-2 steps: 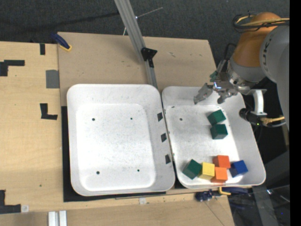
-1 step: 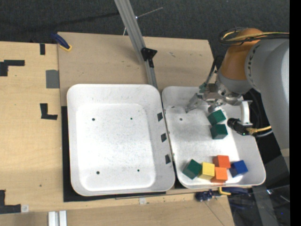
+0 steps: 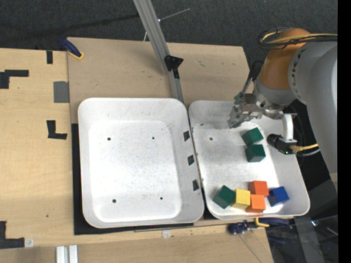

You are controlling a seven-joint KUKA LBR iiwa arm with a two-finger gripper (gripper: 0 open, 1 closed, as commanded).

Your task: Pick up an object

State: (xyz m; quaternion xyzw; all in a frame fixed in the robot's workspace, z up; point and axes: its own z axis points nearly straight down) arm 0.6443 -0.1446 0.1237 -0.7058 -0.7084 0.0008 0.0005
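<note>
two dark green cubes (image 3: 254, 143) lie by the right bin's (image 3: 219, 158) far right edge, just beside my gripper (image 3: 239, 115); its spread i cannot tell. tan bench (image 3: 109, 70).

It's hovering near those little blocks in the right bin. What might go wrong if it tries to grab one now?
The gripper sits up and to the left of the two dark green blocks, not over them, so closing here would likely catch nothing. Those two blocks touch, so coming down on one may shove the other aside. The cluster by the right bin's near wall is packed tight, leaving little room to get around a single block.
</note>
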